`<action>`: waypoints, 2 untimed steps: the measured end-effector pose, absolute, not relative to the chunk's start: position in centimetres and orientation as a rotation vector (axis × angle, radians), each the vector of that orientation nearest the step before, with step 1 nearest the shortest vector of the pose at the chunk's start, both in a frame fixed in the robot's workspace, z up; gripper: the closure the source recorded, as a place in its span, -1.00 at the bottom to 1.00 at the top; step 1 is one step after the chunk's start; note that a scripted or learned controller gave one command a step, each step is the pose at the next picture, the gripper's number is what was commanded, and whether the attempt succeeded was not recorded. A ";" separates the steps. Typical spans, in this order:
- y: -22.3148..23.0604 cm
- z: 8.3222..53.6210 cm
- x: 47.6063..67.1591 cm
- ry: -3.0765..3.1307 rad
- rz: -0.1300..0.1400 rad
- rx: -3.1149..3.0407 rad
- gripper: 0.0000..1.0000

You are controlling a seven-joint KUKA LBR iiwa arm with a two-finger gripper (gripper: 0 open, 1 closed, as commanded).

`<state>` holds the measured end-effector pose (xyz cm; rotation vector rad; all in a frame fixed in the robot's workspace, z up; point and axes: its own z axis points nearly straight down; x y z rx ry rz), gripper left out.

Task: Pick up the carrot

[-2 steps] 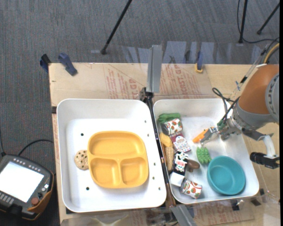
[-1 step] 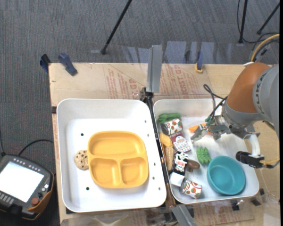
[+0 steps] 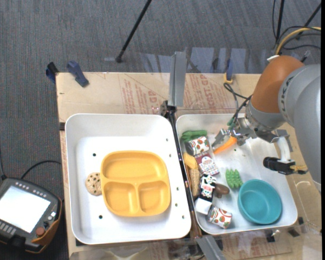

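While I watch remotely: grasp looks begun, lift not done.
Carrot [image 3: 225, 144]: upper part of right bin [image 3: 262, 229], right of frame centre.
End effector [image 3: 229, 136]: apparently closed around carrot, partly obscured.
Remaining: raise it clear.

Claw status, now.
Claw: closed on the carrot, over the right bin.

The divided tray [image 3: 135, 189] is lying in the left bin [image 3: 78, 131], with the cookie [image 3: 93, 183] touching the tray's left edge. Right of the tray, in the right bin [image 3: 260, 158], the bowl [image 3: 259, 201] is sitting; the carrot [image 3: 225, 144] is lying behind the bowl.
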<state>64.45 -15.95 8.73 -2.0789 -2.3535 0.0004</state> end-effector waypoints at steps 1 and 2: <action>-15.9 9.8 64.4 -2.359 0.005 -2.071 1.00; -15.6 19.1 62.6 -2.342 -0.008 -2.106 1.00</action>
